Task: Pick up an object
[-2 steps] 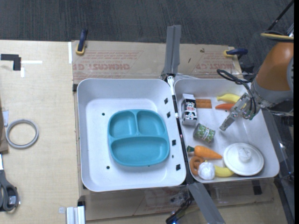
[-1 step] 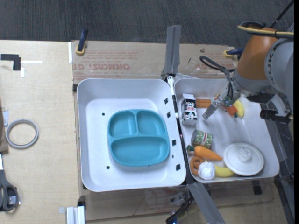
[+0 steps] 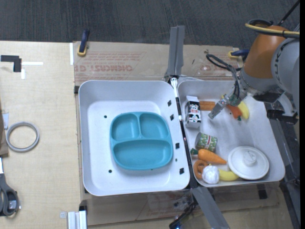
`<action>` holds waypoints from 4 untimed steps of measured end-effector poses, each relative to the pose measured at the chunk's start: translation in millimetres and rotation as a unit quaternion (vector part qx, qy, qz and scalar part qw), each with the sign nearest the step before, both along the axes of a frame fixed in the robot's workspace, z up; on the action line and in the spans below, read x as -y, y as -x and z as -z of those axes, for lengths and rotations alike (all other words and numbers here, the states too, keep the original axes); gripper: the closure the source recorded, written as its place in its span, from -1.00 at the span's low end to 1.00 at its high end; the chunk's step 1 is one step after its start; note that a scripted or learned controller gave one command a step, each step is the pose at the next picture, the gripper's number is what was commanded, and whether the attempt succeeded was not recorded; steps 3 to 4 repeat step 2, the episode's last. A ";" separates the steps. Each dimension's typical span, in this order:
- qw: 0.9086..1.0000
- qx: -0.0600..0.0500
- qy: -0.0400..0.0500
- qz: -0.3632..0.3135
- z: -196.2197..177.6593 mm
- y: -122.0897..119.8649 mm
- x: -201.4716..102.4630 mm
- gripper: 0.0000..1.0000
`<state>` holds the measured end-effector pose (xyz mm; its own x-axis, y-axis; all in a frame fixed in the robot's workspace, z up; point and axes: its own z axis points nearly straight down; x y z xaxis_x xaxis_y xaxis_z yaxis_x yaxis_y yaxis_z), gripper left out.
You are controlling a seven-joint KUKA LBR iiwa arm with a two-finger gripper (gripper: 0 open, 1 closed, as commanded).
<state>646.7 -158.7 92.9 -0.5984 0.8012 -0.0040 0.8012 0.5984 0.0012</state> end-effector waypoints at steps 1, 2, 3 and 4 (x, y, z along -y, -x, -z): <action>1.000 0.001 0.002 -0.002 -10.4 -1.2 -0.3 1.00; 0.995 -0.001 0.000 0.100 -125.2 35.1 -5.3 1.00; 0.995 -0.001 0.000 0.100 -125.2 35.1 -5.3 1.00; 0.995 -0.001 0.000 0.100 -125.2 35.1 -5.3 1.00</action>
